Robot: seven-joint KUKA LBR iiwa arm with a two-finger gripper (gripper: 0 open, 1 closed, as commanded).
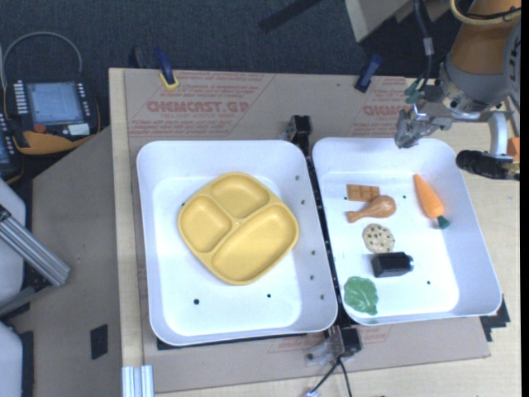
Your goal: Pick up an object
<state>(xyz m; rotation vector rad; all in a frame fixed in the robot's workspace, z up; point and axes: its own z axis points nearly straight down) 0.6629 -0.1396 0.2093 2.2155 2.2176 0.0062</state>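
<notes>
On the tabletop, the left white shallow bin (157,246) carries a yellow plastic plate with three sections (239,226), which lies flat. The right white bin (471,271) keeps the small things well apart, so I judge each easy to reach: green leaf-shaped piece (361,294), brown drumstick (372,209), spotted cookie (378,237), black block (391,264), orange carrot (429,197). My gripper (411,131) hangs over the far rim; I cannot tell how its jaws stand.

bins (157,304): 2 | yellow tray (238,226): 1 | carrot (430,198): 1 | drumstick (374,210): 1 | cracker (362,193): 1 | cookie (378,238): 1 | black block (391,264): 1 | green leaf (361,294): 1
</notes>
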